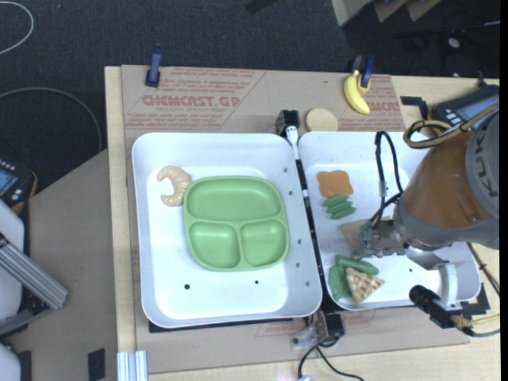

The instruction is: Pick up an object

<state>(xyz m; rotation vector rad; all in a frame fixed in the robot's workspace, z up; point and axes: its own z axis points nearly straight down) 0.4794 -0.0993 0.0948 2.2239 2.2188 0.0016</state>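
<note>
The arm reaches in over the right bin (pixel 468 145), its grey bulk covering much of that bin's right half. The claw (pixel 371 240) hangs low near the bin's middle, just above the pizza slice (pixel 363 284) and the green pea pod (pixel 355 263) beside it; whether it is spread or pressed together I cannot tell — the wrist and cables hide it.

Possible targets lie close by: the pizza slice and pod at the near edge, a second green pod (pixel 340 206) and an orange cracker-like piece (pixel 335 183) farther up. In the left bin (pixel 151 213) sit a green divided plate (pixel 236 221) and a croissant (pixel 175 185), well apart from the claw.

The risk, as I judge it, is crowding: pizza slice and pod touch or overlap, so a descent between them could nudge both aside or pinch only an edge, which slips on the lift. These pieces are flat and low — the claw may close above them or scrape the bin floor.
</note>
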